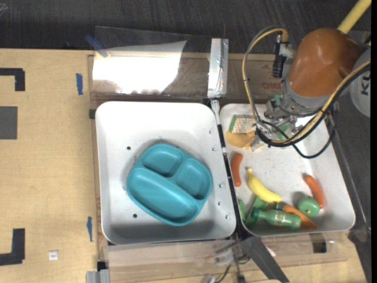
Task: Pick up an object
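Wedge (240, 138), yellow, prob. toy cheese, lies right under/beside the hand (272, 124) in the far-left corner of the right bin (341, 175), touching a small printed packet (241, 124). Looks like light, stiff plastic w/ smooth, slanted faces, so it could squirt out of a pinch; best taken across its two flat sides, not the thin edge. Bin wall is close on that side, so little room for a finger there. Packet looks flat and thin, hard to get under.

Hand is down low over that corner, wrapped in cables; can't tell how it stands, and nothing visibly held.

Further toward the near side: orange carrot (236, 169) along the left wall, then banana (262, 187) mid-bin. Curved, smooth, prob. hollow plastic; grip across the middle.

Furthest from the hand, at the front wall: green bottle (273, 217) lying flat (round, will roll), a green-and-orange lump (308, 206), another carrot (314, 188). These are crowded, touching; harder to isolate.

Left bin (118, 122) holds a teal tray (169, 183): wide, shallow, poor pinch target except at the rim.
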